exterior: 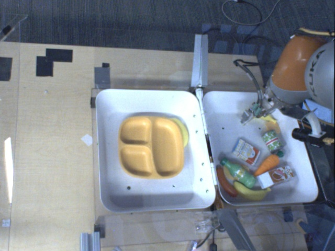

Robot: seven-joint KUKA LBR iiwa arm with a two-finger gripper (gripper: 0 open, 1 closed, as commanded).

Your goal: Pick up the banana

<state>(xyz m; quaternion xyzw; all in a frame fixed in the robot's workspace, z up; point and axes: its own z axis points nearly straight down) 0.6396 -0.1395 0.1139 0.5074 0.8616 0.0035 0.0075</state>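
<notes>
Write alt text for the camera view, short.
The grey-and-orange arm's claw hovers over the right bin's far side, away from the banana lying at its near edge beside a green bottle. The left bin holds a yellow divided tray.

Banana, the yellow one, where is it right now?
The curved yellow banana lies along the near edge of the right white bin, under the green bottle, beside the brown sausage.

The banana [252, 193] is half buried under the green bottle [238, 173], so just its lower curve peeks out. The gripper [256, 110] is too small and blurry to read its tips. The arm [303, 69] runs off the right edge. The labels on the juice carton [246, 151] can't be made out.
</notes>
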